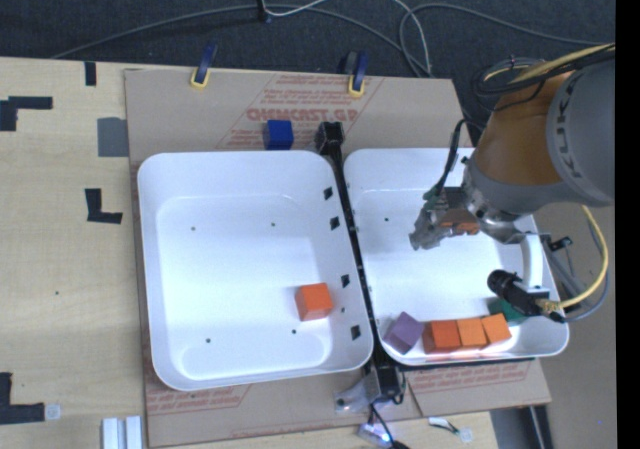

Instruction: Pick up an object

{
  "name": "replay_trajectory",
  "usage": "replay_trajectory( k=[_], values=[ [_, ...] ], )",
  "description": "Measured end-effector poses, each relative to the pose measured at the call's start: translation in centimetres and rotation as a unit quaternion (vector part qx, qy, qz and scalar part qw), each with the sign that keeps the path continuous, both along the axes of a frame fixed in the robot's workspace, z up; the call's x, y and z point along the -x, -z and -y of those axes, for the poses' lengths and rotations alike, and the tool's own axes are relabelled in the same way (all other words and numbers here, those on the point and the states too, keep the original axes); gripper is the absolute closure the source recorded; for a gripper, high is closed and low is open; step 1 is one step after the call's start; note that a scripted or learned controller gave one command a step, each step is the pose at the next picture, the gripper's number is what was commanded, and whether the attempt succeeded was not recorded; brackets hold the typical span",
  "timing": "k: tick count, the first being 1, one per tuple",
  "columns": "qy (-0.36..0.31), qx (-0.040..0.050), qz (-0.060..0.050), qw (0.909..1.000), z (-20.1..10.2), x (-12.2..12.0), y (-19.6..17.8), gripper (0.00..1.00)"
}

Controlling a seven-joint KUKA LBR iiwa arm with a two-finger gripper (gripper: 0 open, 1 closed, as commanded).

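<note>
- Presently, gripper (pixel 432 234): hung over the upper middle of the right bin (pixel 400 169), on the grey arm (pixel 560 137) with its orange band, which came in from the right. Whether the fingers were wide or narrow, I could not tell; nothing was seen between them.
- Right bin, near edge: a purple block (pixel 403 332), tilted, touching an orange block (pixel 441 336); a second orange block (pixel 471 334) and a lighter orange one (pixel 496 329) ran on in a tight row. A green piece (pixel 512 311) sat just behind the row's right end, partly hidden by a black fitting on the arm.
- Left bin (pixel 160 177): one orange cube (pixel 314 301), alone, in the lower right part, near the divider between the bins.
- Table (pixel 60 267): a blue block (pixel 279 133) lay outside the bins, on the cardboard behind the left bin.
- Risk, judged: the floor under the gripper was bare, so a straight descent would likely close on nothing.
- Risk, judged: the row pieces touched one another and hugged the near wall; fingers might find no gap, push a neighbour, or catch the rim.
- Risk, judged: the tilted purple block could slip or turn when squeezed.
- Risk, judged: the lone cube was the cleaner target, but reaching it meant crossing the divider, which the arm might clip.
</note>
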State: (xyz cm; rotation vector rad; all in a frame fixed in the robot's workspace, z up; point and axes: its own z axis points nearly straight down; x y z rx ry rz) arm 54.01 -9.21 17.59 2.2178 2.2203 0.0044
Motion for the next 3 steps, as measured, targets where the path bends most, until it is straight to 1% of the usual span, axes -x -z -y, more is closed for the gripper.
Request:
replay_trajectory(
  k=[1,2,3],
  values=[
    [0.000,0.0000,0.000,1.0000,0.2,-0.9,-4.6,1.00],
    [0.000,-0.0001,0.000,1.0000,0.2,-0.9,-9.8,1.00],
    [-0.002,-0.0007,-0.003,1.0000,-5.2,0.7,-7.9,1.00]
  ],
)
